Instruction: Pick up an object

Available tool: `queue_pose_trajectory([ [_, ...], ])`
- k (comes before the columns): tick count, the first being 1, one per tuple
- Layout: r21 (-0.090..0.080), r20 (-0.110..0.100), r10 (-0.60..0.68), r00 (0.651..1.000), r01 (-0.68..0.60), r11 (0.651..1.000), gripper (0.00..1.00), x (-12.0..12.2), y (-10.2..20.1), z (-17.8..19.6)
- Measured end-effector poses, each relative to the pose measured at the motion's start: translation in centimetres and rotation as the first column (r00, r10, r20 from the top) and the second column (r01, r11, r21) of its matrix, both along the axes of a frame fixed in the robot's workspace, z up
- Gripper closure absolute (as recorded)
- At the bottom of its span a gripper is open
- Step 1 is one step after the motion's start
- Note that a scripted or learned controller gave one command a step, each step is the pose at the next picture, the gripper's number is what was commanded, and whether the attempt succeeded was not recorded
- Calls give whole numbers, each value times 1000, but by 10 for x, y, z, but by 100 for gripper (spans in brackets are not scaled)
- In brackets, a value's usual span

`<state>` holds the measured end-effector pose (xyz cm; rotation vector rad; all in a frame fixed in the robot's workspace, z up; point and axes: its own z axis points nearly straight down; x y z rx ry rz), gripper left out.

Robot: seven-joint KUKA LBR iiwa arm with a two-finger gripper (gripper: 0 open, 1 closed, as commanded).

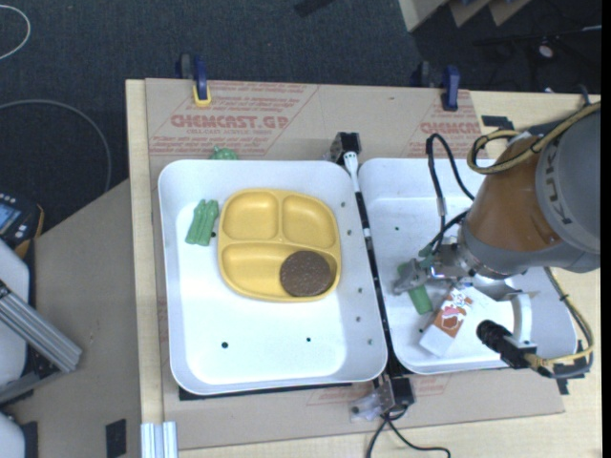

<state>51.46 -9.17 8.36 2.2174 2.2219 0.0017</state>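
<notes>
My gripper (410,277) hangs low in the right bin (401,203), at its left-centre part. A small green object (419,300) lies just below its tip, touching or nearly touching it. A small white carton with a red and orange label (447,321) lies beside that, toward the bin's front. In the left bin (258,337) a yellow divided plate (277,237) holds a round brown patty (306,272) in its front compartment. A green bean-like piece (201,221) lies left of the plate.
The arm's orange band and grey body (535,208) cover the right bin's right half, with black cables looping above it. A black divider strip (363,232) runs between the bins. Blue and yellow clamps (198,76) hold the cardboard sheet at the back.
</notes>
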Motion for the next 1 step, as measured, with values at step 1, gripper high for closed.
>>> queue_pose_trajectory([
  [1, -1, 1, -3, 1000, 3, 1000, 100, -1, -1, 11],
])
